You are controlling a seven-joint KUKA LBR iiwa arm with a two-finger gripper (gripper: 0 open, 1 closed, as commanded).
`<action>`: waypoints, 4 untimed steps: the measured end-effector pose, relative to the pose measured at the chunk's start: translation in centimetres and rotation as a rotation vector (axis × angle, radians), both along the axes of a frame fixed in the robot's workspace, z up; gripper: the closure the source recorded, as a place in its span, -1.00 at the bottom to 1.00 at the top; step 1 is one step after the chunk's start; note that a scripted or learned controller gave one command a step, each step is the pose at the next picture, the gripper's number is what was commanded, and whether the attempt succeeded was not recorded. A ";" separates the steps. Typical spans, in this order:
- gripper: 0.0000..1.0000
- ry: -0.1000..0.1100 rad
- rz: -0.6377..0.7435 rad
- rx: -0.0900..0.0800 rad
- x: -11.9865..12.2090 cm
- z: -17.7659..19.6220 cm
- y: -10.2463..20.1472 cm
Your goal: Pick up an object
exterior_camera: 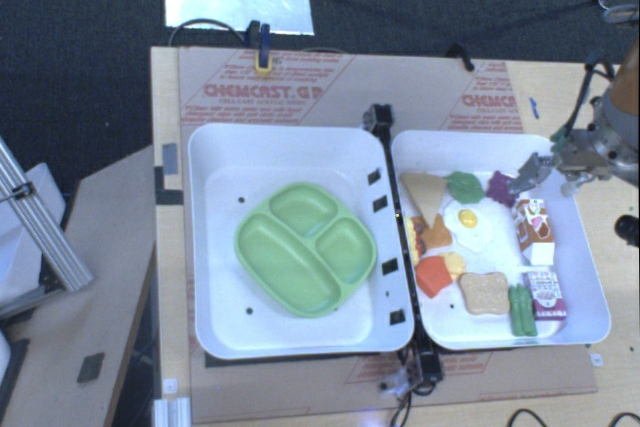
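**Op:** Nearest my camera, at the bottom of the right bin (600, 315), I see a green stick-shaped piece (521, 310) touching a small carton (546, 295), with a toast slice (485, 293) just to their left.

**Desk:** And further up that bin?

**Op:** A red block (433, 276) and a yellow bit (455, 264) sit left of the toast. Above them lies a fried egg (470, 224), with an orange piece (436, 233) on its left and a pale wedge (425, 192) beyond that. A second carton (534, 231) lies right of the egg. Toward the upper part of the bin I see a green lump (464, 186) and a purple piece (500, 186), near each other.

**Desk:** Gripper?

**Op:** I see the gripper (530, 172) at the right of the frame, over the upper right part of that bin, just beside the purple piece. Whether the fingers are open or closed I cannot tell from here, and I see nothing between them.

**Desk:** Left bin?

**Op:** The left bin (215, 215) holds a green divided plate (305, 248), lying flat near its middle. Both bins sit side by side on the table (300, 90)
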State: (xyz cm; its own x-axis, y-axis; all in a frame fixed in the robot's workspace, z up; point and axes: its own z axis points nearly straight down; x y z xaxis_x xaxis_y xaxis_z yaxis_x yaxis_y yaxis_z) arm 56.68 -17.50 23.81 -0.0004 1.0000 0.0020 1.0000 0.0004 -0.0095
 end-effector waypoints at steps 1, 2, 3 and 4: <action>-1.00 -0.011 0.003 -0.003 0.2 0.6 0.0; -1.00 -0.006 0.001 -0.001 0.0 -5.7 0.1; -1.00 -0.007 0.001 -0.001 -0.4 -11.7 0.6; -1.00 -0.015 0.000 -0.003 -0.2 -13.1 0.5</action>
State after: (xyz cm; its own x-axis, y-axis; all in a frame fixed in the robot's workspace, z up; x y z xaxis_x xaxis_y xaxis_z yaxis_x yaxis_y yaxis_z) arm 56.47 -16.98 10.72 -0.0008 1.0000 -0.0014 1.0000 0.0008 0.0052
